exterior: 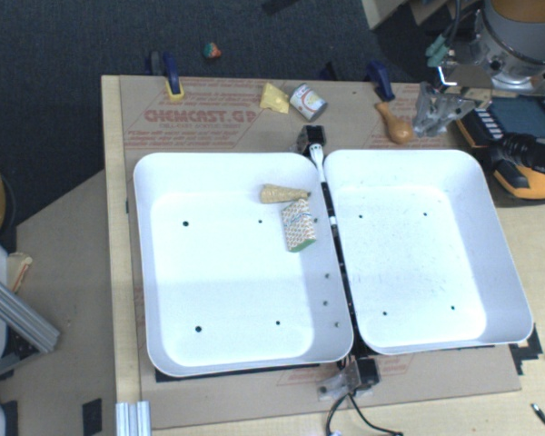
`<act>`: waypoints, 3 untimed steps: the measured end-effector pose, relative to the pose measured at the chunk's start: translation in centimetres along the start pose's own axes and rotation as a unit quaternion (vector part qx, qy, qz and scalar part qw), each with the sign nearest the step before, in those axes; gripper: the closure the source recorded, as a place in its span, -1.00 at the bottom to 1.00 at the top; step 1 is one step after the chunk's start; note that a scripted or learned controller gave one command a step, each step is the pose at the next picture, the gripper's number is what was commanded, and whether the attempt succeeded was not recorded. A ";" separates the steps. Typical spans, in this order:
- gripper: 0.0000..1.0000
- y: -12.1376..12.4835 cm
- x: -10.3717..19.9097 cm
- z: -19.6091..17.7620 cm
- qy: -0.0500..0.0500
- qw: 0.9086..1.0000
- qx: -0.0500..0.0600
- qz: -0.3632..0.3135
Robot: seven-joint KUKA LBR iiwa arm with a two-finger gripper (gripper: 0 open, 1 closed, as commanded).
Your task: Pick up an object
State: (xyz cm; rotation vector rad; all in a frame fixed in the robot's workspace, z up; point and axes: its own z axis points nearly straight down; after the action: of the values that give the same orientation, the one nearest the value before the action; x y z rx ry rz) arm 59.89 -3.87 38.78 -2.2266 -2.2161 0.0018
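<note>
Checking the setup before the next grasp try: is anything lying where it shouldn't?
Yes. Three objects lie outside the bins on the board behind them: a yellow piece, a small white box and a tan wooden piece. A small object sits on the carpet.

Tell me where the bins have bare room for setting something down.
The right bin is bare wall to wall. In the left bin, everything below and left of the tan cone and patterned packet is free. The crowding is near its upper right, by the divider.
</note>
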 end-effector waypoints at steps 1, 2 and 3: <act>1.00 -4.8 1.6 7.9 0.001 1.000 0.006 -0.002; 1.00 -12.2 0.1 -3.6 0.000 1.000 -0.006 -0.002; 1.00 -11.9 -6.6 -8.0 -0.002 1.000 -0.005 0.001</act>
State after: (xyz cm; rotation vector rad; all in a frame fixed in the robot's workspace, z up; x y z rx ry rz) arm 47.95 -10.45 46.74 -2.2348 -2.2208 -0.0052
